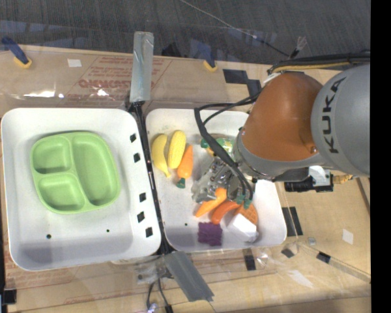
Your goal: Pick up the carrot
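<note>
Blocking much of the right bin (pixel 173 237), the arm (pixel 293 126) covers that bin's upper right part, and the orange band hides whatever lies beneath it. The gripper (pixel 220 182) is a cluster of grey metal and black cable above the bin's centre; how far it is open, and whether it has hold of anything, cannot be told. Several orange pieces (pixel 216 207) lie crowded directly below the gripper, and their separate outlines are hard to make out. A small green-and-yellow item at the band's edge is mostly covered.

The carrot (pixel 185 162) lies in the right bin, left of the gripper and just apart from it. It is a smooth, tapered orange body with a small green tip at its lower end, set nearly upright in the view. Its left side touches the corn (pixel 176 148), a yellow, ribbed cob. A banana (pixel 159 154), smooth and curved, lies just left of the corn.

A purple block (pixel 210 234) with a rough surface sits near the bin's lower edge, beside a white block (pixel 243 226). The left bin (pixel 65 243) holds a glossy green plate (pixel 75 171) with three compartments and rounded corners.
</note>
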{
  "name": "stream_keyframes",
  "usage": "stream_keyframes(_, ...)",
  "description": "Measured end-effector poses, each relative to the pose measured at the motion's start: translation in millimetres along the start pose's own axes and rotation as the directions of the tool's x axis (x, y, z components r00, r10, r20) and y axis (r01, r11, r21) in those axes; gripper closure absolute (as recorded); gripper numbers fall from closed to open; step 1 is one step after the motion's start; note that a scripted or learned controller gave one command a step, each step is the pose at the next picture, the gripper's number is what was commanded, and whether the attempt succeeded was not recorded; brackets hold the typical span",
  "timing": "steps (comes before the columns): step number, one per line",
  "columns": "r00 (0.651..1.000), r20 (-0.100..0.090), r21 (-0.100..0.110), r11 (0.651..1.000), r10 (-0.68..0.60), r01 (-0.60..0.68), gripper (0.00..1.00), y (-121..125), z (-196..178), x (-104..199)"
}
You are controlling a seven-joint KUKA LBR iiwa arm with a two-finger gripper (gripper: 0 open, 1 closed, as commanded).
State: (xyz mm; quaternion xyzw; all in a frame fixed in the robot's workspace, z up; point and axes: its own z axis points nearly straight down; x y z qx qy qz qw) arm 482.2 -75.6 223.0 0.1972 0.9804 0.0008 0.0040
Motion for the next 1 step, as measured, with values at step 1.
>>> stream_keyframes(1, 1.0, -0.005, 0.001, 1.0, 0.0, 0.0, 1.0, 31.7, -25.4, 17.2)
